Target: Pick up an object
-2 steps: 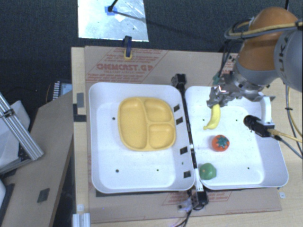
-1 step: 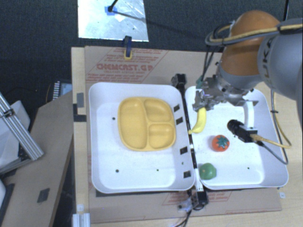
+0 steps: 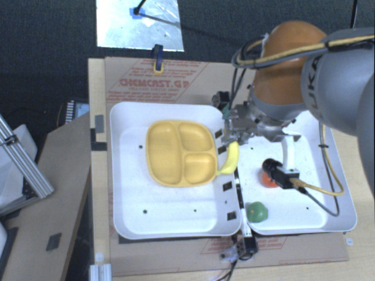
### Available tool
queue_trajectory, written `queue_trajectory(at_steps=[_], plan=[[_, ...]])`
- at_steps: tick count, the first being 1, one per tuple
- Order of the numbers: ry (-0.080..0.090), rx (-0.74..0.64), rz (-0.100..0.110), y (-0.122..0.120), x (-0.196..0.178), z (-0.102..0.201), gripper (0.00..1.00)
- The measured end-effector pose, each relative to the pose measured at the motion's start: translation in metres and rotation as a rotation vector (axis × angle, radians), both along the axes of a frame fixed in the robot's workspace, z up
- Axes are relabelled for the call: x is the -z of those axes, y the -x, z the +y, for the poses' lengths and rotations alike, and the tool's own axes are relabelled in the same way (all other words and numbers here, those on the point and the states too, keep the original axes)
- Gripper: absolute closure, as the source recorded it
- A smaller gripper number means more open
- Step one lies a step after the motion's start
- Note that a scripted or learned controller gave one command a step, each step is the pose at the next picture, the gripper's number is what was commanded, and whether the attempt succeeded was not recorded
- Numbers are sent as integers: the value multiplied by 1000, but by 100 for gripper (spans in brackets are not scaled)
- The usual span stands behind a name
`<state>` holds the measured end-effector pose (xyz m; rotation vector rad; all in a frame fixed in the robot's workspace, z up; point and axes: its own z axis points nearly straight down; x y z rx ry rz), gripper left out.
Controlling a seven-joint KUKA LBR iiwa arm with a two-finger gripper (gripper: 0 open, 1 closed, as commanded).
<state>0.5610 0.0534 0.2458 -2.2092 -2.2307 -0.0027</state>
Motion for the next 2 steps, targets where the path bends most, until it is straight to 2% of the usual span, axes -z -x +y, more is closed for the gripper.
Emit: queue_trajectory(at_steps=[1, 2], plan=[[0, 0, 2, 35, 8, 50, 100], [2, 7, 0, 33, 8, 47, 0]])
